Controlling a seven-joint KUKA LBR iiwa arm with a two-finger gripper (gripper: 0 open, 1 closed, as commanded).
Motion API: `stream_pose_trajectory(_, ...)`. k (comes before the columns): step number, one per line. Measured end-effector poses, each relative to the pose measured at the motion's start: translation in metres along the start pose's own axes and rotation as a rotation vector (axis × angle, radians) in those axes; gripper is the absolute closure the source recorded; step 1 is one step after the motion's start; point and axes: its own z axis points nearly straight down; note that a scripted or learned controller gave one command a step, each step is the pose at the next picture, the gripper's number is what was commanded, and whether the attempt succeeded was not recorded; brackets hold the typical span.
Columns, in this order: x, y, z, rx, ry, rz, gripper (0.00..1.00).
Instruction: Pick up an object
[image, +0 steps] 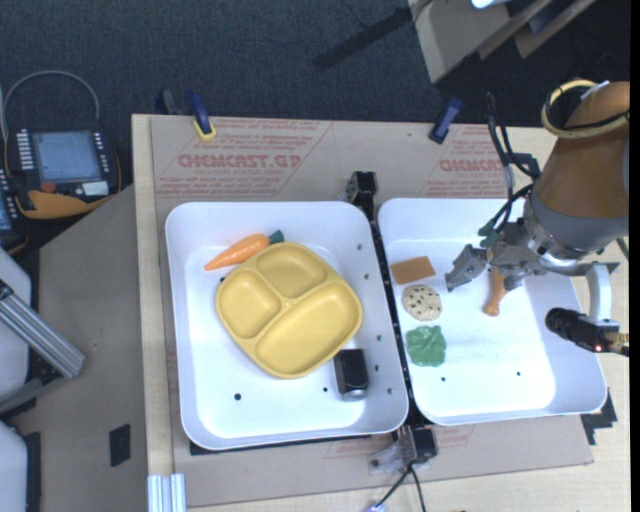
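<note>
Overhead view of two white bins. Gripper hangs over the right bin, fingers spread, nothing btwn them. An orange stick-like item lies just beside one finger; cookie, brown square and green piece sit nearby. Looks like approach stage; next move needs lining up over one item, then descending w/ care.

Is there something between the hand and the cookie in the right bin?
Nothing visible does. The hand hangs over the right bin, and the cookie lies to its left, with bare white floor between. The brown slice sits beside that path.
</note>
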Motion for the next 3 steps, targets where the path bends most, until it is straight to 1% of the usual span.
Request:
stream_pose_trajectory(1, 0.000, 0.003, -0.008, -0.014, -0.001, -0.003, 0.00)
stream_pose_trajectory(2, 0.003, -0.002, 0.054, -0.009, 0.000, -0.002, 0.00)
stream_pose_trajectory(3, 0.005, -0.007, 0.116, -0.009, 0.001, -0.003, 0.00)
